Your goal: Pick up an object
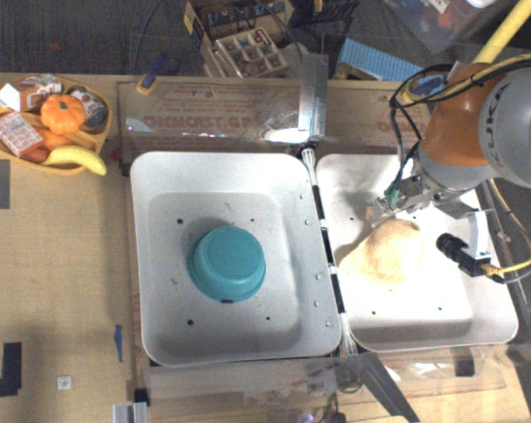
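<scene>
A tan, flat, rounded object (pixel 384 252) that looks like a soft pad or a piece of bread lies in the right bin (pixel 424 320), left of its middle. My gripper (pixel 390 204) hangs just over the object's upper right end, very close to it or touching it. The arm, with its orange band (pixel 459 130), reaches in from the upper right. In the left bin (pixel 159 192) a teal bowl (pixel 228 263) sits upside down near the middle.
A yellow dish (pixel 45 130) holding a banana, an orange and small boxes stands on the bench at the far left. Beyond the bins lie a cardboard strip (pixel 212 108) and a crumpled clear wrapper (pixel 287 122).
</scene>
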Motion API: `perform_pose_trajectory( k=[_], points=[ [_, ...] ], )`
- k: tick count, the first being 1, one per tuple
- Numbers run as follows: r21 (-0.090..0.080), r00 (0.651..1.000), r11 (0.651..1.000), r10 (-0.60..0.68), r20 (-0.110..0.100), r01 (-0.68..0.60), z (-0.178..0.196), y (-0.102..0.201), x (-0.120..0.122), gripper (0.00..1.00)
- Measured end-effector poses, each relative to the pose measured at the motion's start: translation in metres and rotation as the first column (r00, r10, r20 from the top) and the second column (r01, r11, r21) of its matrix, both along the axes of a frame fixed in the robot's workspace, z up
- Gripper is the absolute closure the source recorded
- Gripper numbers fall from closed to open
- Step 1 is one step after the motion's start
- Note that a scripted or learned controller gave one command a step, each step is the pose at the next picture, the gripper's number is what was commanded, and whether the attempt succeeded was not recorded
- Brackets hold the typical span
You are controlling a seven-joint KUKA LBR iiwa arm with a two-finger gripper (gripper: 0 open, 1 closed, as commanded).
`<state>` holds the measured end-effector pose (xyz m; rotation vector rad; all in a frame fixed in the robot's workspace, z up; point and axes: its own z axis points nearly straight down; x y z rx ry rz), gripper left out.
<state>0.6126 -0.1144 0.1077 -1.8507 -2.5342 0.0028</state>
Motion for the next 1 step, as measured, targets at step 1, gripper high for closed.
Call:
perform_pose_trajectory(
  k=[1],
  points=[
    [-0.001,0.951,0.951,0.308,0.003,-0.308,0.0738,0.0362,0.0377,1.0]
  ],
)
